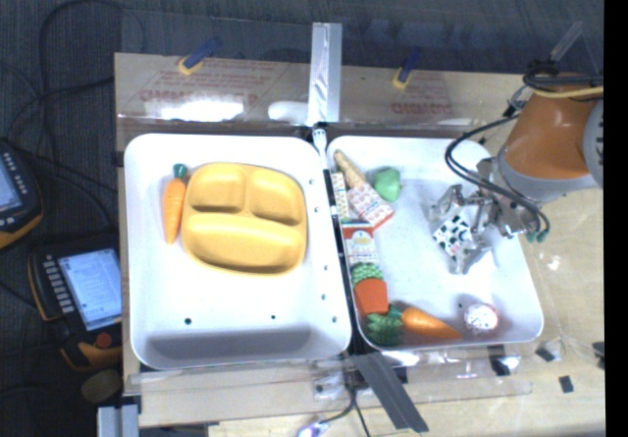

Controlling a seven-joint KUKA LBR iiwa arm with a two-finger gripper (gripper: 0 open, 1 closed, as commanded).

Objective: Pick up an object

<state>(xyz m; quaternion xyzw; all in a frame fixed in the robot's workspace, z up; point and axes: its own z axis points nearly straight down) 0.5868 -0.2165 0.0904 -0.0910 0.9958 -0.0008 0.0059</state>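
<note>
Two shallow white bins sit side by side on the surface, and the arm's claw (463, 234) hangs low in the right bin (515, 300), reaching in from that bin's far edge. Directly at the claw is a small black-and-white patterned object (452, 232), which looks to lie between or just beneath the metal fingers; whether it is actually gripped cannot be told, since the finger parts and the object blur together, and how far the claw stands open cannot be read either. Judged as the nearest candidate for the pick, the patterned object lies on the side of the claw toward the divider between the bins, so little or no sideways travel seems needed. Other pieces in the right bin lie well apart from the claw: a green ball (388, 183) and a cone-shaped toy (350, 173) near the divider, a carrot (424, 322) along the near wall with its long axis running parallel to that wall, and a small white-and-pink piece (480, 317) just beside it. A yellow tray (244, 217) and a second carrot (174, 206) occupy the left bin (147, 317).
</note>
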